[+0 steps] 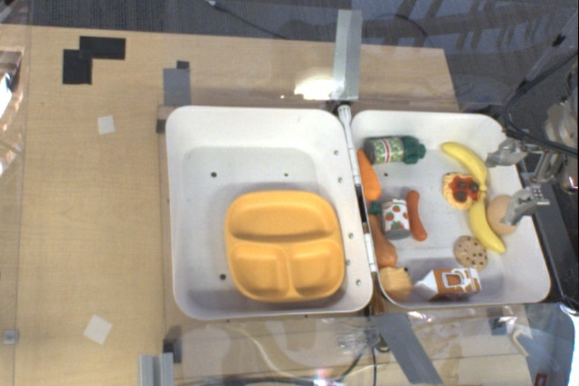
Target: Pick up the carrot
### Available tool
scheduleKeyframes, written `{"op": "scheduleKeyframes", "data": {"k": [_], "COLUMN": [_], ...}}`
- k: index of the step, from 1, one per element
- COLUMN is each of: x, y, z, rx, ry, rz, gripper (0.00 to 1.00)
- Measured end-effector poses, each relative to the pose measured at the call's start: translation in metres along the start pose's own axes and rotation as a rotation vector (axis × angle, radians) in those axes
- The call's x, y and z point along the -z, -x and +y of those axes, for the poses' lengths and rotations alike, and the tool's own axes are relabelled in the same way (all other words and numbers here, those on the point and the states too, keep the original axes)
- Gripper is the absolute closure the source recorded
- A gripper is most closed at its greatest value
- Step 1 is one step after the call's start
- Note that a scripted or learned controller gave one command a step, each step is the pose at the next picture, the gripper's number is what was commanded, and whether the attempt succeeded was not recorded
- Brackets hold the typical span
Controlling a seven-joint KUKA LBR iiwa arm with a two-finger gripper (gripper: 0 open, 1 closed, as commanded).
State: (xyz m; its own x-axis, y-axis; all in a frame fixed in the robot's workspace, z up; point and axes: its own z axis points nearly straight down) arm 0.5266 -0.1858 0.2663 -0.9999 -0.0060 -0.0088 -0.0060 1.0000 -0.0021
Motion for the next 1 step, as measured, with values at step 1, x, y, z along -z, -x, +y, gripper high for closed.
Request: {"op": "scheduleKeyframes", "data": {"k": [1], "x": [-0.1137], "y": [-0.0119], "z": [-0.0197], "rx": [-0.077], "ry": [0.003], "rz": [0.012], "gripper": [0.00]}}
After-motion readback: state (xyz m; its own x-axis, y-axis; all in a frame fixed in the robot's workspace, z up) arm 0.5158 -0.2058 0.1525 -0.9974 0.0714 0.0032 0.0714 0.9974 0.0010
